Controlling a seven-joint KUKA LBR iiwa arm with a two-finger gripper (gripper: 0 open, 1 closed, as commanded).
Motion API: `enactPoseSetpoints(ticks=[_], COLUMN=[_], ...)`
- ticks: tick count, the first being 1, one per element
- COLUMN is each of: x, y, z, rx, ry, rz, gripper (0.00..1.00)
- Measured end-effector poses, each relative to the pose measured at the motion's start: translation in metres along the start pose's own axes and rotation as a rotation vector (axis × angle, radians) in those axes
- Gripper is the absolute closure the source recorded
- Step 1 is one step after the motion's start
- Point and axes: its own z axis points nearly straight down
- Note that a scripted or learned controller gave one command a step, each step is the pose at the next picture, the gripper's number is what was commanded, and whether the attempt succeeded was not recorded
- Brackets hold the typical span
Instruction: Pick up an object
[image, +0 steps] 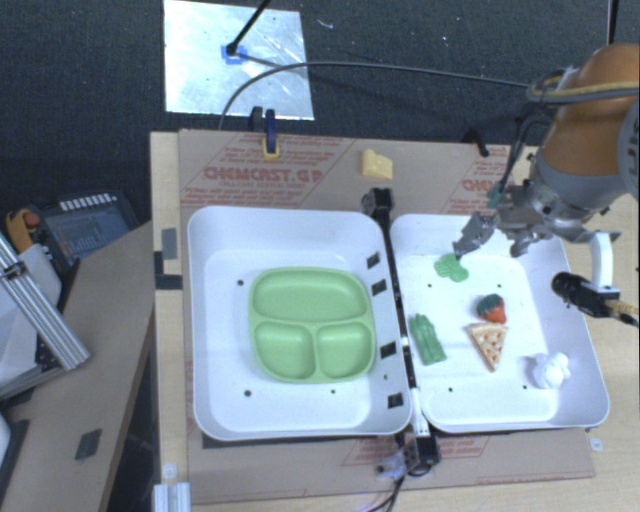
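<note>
Camera view, hand (497, 236) above right bin (580, 400), fingers apparently spread

A robotics lab is showing here: a grey and orange industrial arm (585, 130) is reaching over two white bins (290, 228) on a cardboard-covered bench (300, 165), cables trailing far behind, a control pendant (85, 232) lying left.

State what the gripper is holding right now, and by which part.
Nothing is visibly held. The gripper hangs over the right bin, beside the small green piece, with no object seen between its fingers.
</note>
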Motion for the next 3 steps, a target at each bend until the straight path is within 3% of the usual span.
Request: enactPoseSetpoints(ticks=[1, 3], x=[0.0, -0.013], y=[0.002, 0.003], z=[-0.007, 0.085], rx=[-0.012, -0.008], ry=[-0.001, -0.001], rz=[-0.002, 0.001], gripper=[0.0, 0.0])
